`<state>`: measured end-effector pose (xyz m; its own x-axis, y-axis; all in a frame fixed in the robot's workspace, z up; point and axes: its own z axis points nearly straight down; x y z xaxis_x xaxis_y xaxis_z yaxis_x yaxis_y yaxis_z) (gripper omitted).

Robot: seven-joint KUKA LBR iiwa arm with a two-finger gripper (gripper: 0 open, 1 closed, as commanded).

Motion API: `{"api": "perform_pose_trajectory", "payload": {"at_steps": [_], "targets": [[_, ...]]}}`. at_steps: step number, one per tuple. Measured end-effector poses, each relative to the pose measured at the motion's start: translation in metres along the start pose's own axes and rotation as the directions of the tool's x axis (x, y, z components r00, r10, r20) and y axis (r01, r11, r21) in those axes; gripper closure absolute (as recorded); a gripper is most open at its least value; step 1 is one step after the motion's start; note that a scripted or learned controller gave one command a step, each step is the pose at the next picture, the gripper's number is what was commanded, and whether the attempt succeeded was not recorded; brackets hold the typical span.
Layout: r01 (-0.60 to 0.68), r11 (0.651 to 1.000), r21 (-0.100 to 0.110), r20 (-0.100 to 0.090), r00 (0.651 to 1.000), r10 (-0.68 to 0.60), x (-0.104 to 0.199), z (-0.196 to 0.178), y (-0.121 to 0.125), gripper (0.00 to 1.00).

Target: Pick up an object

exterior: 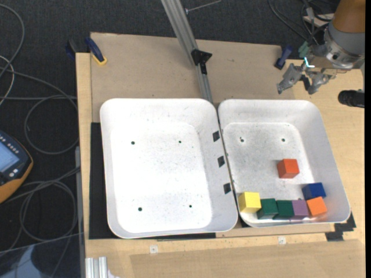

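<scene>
My gripper (301,81) hangs above the bench beyond the far rim of the right bin (324,132), its two fingers spread apart with nothing between them. Well below it in that bin lies an orange-red block (288,168) on its own. Along the bin's near edge sits a row of blocks: yellow (250,201), two dark green (268,207) (284,208), purple (299,208), orange (316,205) and blue (313,190) just behind the orange one.
The left bin (116,155) lies beside the right one. A slanted metal pole (184,35) crosses the back of the bench. Blue clamps (96,50) (283,54) grip the bench's far edge. Cables lie on the floor at left.
</scene>
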<state>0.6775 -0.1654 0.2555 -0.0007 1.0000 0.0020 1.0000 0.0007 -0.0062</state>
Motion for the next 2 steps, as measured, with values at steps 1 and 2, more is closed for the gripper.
{"api": "perform_pose_trajectory", "payload": {"at_steps": [1, 2], "targets": [[0.001, 1.000, -0.005, 0.002, 1.000, -0.001, 0.000, -0.004, 0.001, 0.00], [0.001, 1.000, 0.000, 0.001, 1.000, -0.001, 0.008, 0.055, -0.004, 0.00]]}}
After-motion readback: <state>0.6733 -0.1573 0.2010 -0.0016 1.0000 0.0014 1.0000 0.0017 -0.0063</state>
